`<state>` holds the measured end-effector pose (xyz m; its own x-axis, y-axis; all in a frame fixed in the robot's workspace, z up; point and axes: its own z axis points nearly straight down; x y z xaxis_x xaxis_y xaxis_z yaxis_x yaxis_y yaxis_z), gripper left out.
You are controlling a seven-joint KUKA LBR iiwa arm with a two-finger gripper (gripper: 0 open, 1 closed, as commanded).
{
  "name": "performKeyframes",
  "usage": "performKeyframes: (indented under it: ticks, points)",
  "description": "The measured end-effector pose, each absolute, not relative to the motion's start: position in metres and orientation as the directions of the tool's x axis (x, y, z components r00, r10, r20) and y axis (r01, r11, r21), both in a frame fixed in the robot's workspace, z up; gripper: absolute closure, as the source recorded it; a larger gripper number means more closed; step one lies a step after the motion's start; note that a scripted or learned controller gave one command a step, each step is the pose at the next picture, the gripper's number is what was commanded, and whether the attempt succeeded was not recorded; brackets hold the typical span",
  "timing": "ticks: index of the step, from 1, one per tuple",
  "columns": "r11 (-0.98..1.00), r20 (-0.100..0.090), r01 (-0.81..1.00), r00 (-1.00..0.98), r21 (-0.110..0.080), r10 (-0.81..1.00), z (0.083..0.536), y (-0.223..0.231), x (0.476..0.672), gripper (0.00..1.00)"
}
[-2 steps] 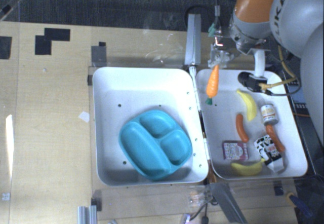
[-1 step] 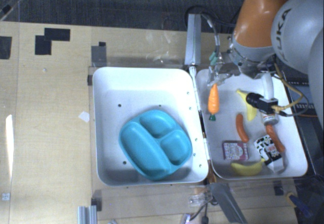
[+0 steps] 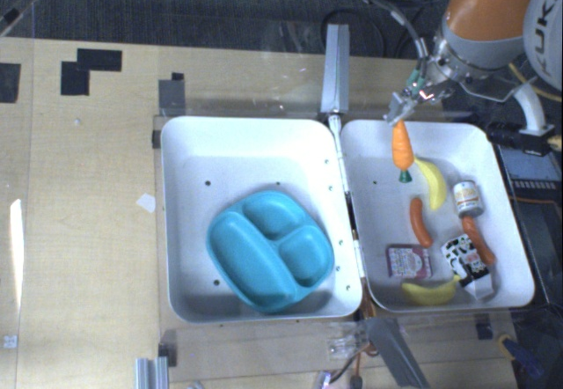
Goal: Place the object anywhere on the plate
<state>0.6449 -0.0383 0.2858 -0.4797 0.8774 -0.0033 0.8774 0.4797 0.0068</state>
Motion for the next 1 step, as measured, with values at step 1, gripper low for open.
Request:
performKeyframes:
  ticks: [1]
  points:
    - [0.471,-0.005,0.882,-0.471,0.009,0.882,0.37,-0.0613,0.6391,1.0]
